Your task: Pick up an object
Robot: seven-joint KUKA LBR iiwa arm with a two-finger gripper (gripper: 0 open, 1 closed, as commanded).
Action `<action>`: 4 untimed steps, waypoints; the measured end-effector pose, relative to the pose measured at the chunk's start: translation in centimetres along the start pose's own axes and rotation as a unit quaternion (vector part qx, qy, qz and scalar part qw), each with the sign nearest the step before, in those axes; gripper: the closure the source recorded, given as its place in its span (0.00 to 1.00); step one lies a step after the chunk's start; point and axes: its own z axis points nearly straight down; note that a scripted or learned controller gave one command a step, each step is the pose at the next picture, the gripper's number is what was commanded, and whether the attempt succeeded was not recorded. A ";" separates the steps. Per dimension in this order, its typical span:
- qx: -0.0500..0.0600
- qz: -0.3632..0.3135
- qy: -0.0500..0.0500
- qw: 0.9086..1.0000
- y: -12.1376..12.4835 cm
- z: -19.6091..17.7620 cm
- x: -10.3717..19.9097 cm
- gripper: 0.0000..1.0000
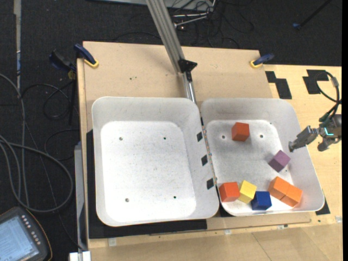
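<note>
Seen from above, the gripper (300,141) reaches over the right rim of the right bin (304,162), a shallow, speckled white tray; whether it is spread or closed cannot be told. Matte blocks lie inside: an orange cube (240,131) near the back, a purple cube (280,160) just beside the gripper, and a yellow cube (247,191) and a blue cube (261,200) touching along the front wall.

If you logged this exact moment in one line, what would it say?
gripper: over right bin's right rim, nothing seen held | nearest: purple block | also there: orange cube, yellow block, blue block
</note>
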 end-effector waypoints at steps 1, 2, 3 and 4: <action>-0.002 0.000 -0.001 1.000 0.1 -0.2 0.0 0.00; 0.000 0.001 0.000 1.000 -0.1 4.2 -0.2 0.00; 0.000 0.001 0.000 1.000 -0.2 8.6 0.3 0.00; 0.001 0.001 0.001 1.000 0.4 14.7 0.6 0.00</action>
